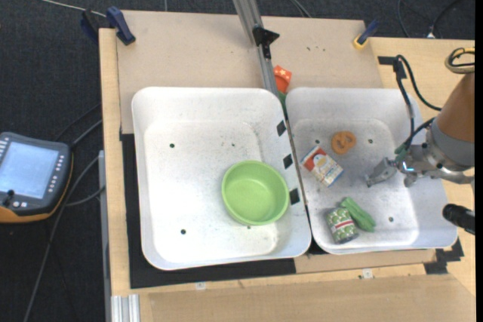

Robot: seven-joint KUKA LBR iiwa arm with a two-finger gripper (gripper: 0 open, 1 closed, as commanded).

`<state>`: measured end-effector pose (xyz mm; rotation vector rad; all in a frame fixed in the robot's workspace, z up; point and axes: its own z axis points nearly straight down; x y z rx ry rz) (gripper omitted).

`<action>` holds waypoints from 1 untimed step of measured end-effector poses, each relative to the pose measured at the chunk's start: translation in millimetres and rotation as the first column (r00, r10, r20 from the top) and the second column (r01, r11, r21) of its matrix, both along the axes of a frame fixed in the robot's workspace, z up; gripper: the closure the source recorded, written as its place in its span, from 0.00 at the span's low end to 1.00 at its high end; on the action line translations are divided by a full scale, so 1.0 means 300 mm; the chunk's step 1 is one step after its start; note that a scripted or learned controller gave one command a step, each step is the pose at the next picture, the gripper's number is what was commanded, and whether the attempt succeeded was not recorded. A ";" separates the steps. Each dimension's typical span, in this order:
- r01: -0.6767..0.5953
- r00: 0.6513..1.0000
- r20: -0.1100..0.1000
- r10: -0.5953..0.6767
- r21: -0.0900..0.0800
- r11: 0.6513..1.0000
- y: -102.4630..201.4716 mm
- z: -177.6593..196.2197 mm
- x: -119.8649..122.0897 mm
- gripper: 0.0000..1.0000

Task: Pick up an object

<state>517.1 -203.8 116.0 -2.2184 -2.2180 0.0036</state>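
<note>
The right bin (392,234) holds several small objects. An orange ring-shaped piece (343,141) lies near its back. A white and red carton (322,166) lies left of centre. At the front, a green and white can (340,225) touches a green toy (358,213). My gripper (377,176) hangs low over the right half of this bin, right of the carton and above the green toy, apart from both. The grey arm (453,139) enters from the right edge.
A light green bowl (255,193) sits in the left bin (162,117) near the divider. A small orange block (282,77) lies on the bench behind the bins, beside a slanted metal bar (245,0). A handheld pendant (30,176) rests at far left.
</note>
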 end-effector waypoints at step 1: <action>-0.001 1.000 0.004 0.001 -0.001 1.000 0.001 -0.071 -0.001 0.00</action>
